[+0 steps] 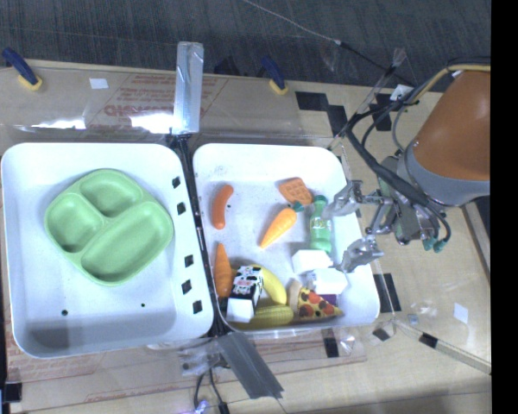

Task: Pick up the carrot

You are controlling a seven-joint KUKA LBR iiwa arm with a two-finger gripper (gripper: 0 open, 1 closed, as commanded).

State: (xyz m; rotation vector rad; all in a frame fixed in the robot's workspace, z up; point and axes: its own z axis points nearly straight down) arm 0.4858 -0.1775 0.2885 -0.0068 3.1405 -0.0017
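The carrot [279, 226] lies untouched near the middle of the right bin [242, 158], tip pointing toward seven o'clock, so the pick has not begun. The gripper [352, 227] hangs at the bin's three o'clock rim, its two fingers spread apart with nothing between them, near the green bottle [318, 227]. From the carrot, the gripper sits at three o'clock, close but apart. Everything remains: moving over the carrot, descending, closing and lifting.
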